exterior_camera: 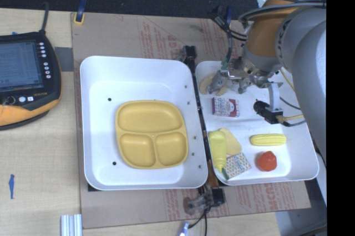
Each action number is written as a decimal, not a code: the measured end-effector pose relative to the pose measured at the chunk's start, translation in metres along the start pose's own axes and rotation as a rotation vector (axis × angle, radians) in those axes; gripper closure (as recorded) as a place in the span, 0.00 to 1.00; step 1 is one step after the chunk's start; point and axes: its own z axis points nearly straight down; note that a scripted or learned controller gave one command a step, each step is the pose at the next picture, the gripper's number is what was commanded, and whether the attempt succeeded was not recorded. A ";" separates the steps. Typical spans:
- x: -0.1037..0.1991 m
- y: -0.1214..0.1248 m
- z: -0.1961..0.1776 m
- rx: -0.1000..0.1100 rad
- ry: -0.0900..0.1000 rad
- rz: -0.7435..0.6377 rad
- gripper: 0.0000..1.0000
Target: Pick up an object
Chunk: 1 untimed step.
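Note:
My gripper (232, 83) hangs over the far end of the right bin (302, 174), open, with nothing between its fingers. A beige piece (206, 84) lies just left of it by the bin's far left corner. A red and white packet (225, 106) lies right below the gripper. Nearer the front are a yellow bottle (217, 149), a pale yellow wedge (234, 143), a patterned packet (238, 164), a corn cob (268, 140) and a red tomato (267, 161).
The left bin (100, 85) holds a yellow three-compartment plate (151, 133). A tablet in an orange case (25, 76) lies at the far left of the bench. A black cable piece (267, 112) hangs from the arm over the right bin.

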 end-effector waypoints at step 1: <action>0.003 0.000 0.000 0.001 0.000 -0.002 0.00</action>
